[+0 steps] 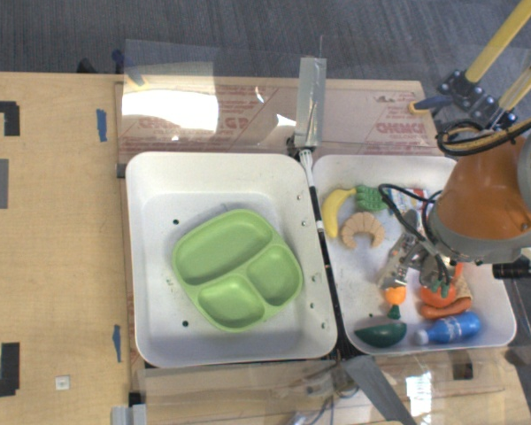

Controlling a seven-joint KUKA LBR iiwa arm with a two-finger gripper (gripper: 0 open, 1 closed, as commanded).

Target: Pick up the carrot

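The gripper (398, 275) hangs low over the right bin (504, 326), with the arm's orange band (482, 197) just up and to the right of it. The metal tip is small and cluttered in this view, so I cannot tell whether the gripper is spread or pressed together, and nothing can be seen pinched in it.

The carrot (444, 305) lies just right of the gripper and a little below it in the view. It rests on the bin floor on its side with its green top (436, 281) pointing up toward the arm. It looks apart from the gripper, though close.

Directly below the gripper, almost touching its tip, sits a small orange piece (395, 296). Further below that is a dark green piece (381, 333) against the bin's near wall. Below and to the right, just past the carrot, lies a blue bottle (449, 329).

Up and to the left of the gripper is a croissant (364, 228). Beyond it are a banana (334, 209) and a green leafy piece (368, 197).

Well to the left of the gripper, across the divider, the left bin (150, 193) holds a green divided plate (237, 268).
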